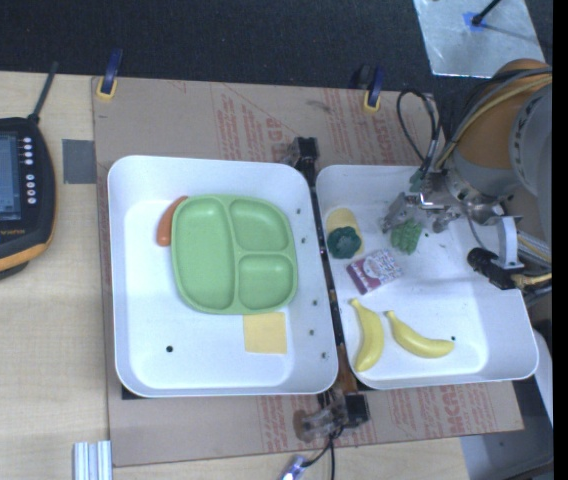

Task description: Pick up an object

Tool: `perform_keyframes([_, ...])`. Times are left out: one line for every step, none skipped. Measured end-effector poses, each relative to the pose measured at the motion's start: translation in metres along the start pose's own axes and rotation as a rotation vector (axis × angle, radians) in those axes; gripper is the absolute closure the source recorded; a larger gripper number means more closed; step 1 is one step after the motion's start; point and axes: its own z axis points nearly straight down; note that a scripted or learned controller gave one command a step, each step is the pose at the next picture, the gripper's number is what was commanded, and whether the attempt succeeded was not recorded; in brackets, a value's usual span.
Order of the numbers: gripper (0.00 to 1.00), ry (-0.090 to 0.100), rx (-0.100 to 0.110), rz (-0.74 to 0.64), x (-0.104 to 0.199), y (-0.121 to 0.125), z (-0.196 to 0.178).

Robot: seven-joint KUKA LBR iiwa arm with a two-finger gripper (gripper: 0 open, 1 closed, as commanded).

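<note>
Seemingly the grasp is only now being attempted: in the right bin (pixel 464 368), right of the teal object (pixel 344 241) and the pink packet (pixel 376 268), the gripper (pixel 416 218) hangs low over a small green object (pixel 405 236). Nothing visibly sits between its parts, and how the gripper is set cannot be told; next it must close on that object and lift, though the contact point is hidden beneath the metalwork

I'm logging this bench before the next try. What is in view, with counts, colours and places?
bins: 2, white, side by side on the bench
divided plate: 1, green, left bin
square slice: 1, yellow, left bin, below the plate
orange-red item: 1, at the plate's left edge, partly hidden
bananas: 2, yellow, right bin, near edge
packet: 1, pink and white, right bin centre
round item: 1, dark green, right bin
leafy item: 1, green, under the gripper
pendant: 1, orange and black, far left
gripper: 1, grey, over the right bin
</note>
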Motion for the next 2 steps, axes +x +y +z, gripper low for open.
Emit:
perform_keyframes([1.00, 0.000, 0.001, -0.002, 0.000, 0.000, -0.011])
perform_keyframes([1.00, 0.001, -0.005, -0.002, 0.055, 0.018, -0.102])
